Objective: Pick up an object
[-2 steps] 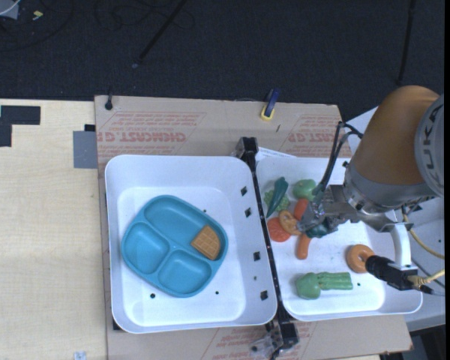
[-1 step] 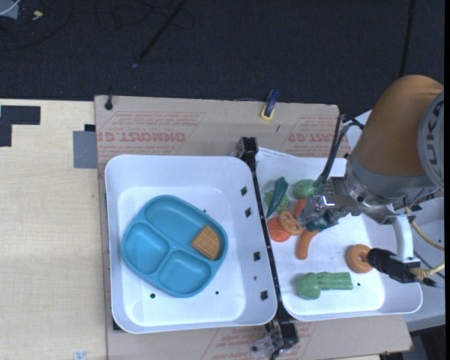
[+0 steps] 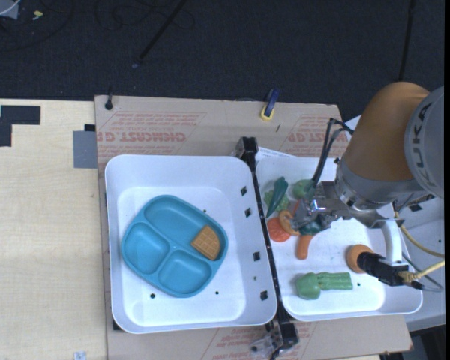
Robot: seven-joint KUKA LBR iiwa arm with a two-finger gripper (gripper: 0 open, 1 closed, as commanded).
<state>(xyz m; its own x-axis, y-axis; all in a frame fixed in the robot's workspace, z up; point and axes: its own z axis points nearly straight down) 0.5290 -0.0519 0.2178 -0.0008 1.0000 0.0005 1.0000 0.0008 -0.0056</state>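
Two white bins: I see the left bin (image 3: 135, 178) holding a blue tray (image 3: 157, 250) with a waffle (image 3: 207, 241); the right bin (image 3: 405, 302) holds toy foods (image 3: 324, 283) under the gripper (image 3: 313, 214), jaws state unclear.

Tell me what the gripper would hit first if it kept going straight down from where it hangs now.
Probably the orange ring or the red piece beside it in the right bin; the gripper hangs just above that cluster, though depth is hard to judge from this slant.
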